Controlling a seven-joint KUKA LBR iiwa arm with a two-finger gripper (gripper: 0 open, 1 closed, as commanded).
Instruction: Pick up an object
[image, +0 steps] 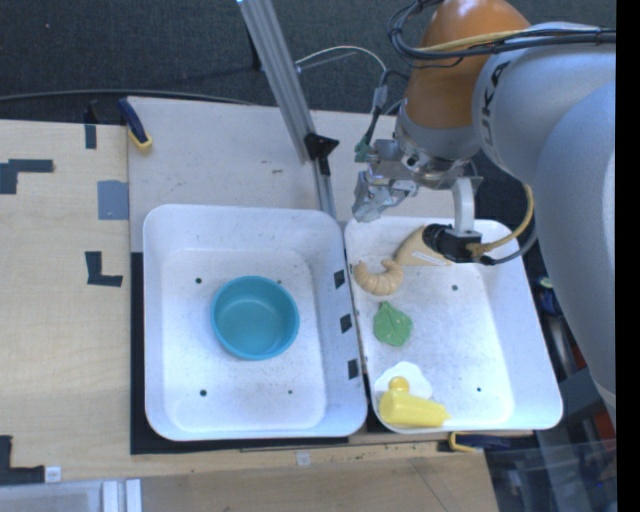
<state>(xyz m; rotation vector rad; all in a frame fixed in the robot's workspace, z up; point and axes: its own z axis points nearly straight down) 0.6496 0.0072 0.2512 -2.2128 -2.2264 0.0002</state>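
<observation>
Gripper hanging over the far rim of the right bin, nothing grabbed yet

Nearest us, the yellow toy (410, 408) is sitting in the right bin (520, 400) at its front corner, the green leaf (392, 324) just beyond, then the tan croissant-shaped piece (385, 274); the blue bowl (255, 317) is lying in the left bin (170, 240). Farthest, the gripper (370, 204) is hovering by the far rim, nothing between its jaws as far as I can see; how wide they are standing I cannot tell. Dropping here, it is risking the rim or the divider rather than the croissant piece.

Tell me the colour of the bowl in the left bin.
The bowl is blue-teal all over, with no pattern. The camera view, looking down on it, shows this best.
</observation>
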